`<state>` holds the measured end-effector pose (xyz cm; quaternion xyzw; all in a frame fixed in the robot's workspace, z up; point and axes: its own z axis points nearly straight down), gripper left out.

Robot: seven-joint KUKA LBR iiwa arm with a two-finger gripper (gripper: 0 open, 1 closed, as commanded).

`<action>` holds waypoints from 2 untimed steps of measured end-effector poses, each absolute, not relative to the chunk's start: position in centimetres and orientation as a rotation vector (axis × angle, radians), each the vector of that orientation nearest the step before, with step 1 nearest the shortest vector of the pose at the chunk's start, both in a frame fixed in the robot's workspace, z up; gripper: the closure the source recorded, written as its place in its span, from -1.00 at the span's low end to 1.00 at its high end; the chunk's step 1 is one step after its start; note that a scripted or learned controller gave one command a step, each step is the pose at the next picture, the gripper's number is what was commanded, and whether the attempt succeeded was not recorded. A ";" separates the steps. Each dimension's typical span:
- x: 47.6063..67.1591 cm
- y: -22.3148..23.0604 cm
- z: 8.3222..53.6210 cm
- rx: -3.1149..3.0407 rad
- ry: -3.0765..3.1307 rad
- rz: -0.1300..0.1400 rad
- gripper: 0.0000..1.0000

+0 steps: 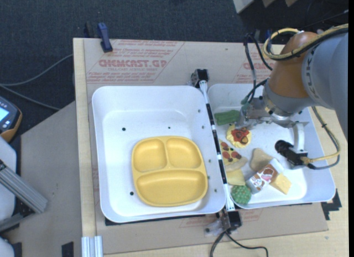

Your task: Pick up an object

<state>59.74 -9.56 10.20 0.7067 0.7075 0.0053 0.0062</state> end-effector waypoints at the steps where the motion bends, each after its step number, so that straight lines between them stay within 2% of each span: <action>1: 55.0 -4.3 18.9 2.216 2.226 0.005 1.00; 2: 55.1 -4.6 18.5 2.221 2.222 0.000 -1.00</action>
